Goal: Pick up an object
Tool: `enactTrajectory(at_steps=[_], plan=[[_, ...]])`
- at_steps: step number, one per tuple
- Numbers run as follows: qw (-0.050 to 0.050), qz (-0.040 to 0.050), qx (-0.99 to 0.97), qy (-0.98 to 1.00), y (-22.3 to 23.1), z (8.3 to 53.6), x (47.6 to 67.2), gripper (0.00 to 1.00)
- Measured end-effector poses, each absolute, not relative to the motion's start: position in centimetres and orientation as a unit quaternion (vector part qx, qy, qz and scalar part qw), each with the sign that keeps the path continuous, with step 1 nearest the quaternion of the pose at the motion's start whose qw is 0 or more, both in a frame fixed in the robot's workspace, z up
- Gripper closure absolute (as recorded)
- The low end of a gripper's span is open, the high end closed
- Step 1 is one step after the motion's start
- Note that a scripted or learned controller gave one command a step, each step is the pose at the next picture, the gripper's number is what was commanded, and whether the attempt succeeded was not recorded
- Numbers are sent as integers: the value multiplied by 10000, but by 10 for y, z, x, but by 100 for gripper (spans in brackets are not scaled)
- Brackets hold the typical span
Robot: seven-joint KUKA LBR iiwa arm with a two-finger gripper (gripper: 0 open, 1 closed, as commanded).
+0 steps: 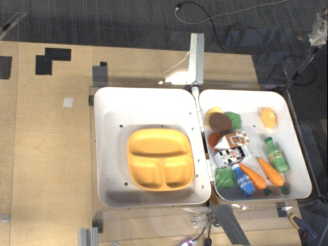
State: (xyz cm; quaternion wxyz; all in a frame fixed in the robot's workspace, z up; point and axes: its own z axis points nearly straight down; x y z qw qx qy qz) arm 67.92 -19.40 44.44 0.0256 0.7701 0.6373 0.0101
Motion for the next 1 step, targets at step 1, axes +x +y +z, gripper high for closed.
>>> enactTrajectory(at_steps=[1], plan=[[290, 110, 7680, 6396, -193, 457, 680, 100]])
